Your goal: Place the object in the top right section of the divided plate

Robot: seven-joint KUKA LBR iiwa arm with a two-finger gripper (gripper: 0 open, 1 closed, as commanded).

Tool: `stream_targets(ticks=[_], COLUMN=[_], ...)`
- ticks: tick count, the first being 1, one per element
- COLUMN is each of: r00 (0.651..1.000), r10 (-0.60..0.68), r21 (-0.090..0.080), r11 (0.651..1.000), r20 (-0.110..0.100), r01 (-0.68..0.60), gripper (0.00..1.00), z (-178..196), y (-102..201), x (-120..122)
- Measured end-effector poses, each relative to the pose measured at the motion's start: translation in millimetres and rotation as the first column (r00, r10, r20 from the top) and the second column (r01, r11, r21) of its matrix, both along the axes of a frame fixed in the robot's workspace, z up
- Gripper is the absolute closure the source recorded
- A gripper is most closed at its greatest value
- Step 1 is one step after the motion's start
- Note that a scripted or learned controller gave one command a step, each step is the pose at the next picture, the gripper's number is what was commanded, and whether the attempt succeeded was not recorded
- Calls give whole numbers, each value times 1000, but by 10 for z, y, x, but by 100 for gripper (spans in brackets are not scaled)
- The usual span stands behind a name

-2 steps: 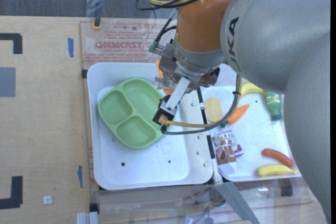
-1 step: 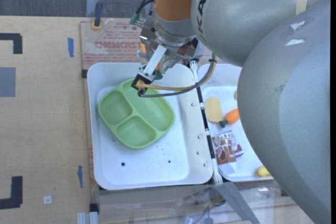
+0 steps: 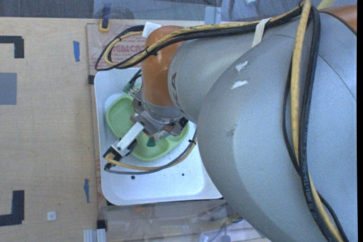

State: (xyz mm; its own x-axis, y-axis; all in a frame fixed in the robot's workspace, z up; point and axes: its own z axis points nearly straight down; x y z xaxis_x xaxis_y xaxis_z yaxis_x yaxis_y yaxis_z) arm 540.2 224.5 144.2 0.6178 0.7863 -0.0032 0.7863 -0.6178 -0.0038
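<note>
A light green divided plate (image 3: 117, 115) lies in the white bin (image 3: 153, 184), mostly covered by the arm. My gripper (image 3: 151, 132) hangs low over the plate's middle, below the orange wrist band (image 3: 156, 73). A small dark green object (image 3: 152, 143) shows just under the gripper, on or just above the plate's near section; I cannot tell whether it is gripped. A white bracket (image 3: 123, 143) juts from the wrist toward the lower left.
The grey arm (image 3: 266, 116) covers the right half of the view and the second bin. Yellow and black cables (image 3: 148, 166) loop over the bin floor in front of the plate. A wooden bench top (image 3: 45, 122) lies to the left.
</note>
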Motion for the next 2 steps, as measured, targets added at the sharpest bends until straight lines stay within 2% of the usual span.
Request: stream_targets(ticks=[1,2], r00=[997,991], r10=[76,134], r21=[0,0], r11=[997,991], r20=[3,4], r01=[-76,-134], gripper=[100,100], z=[1023,1646], y=[-799,-1071], x=[233,995])
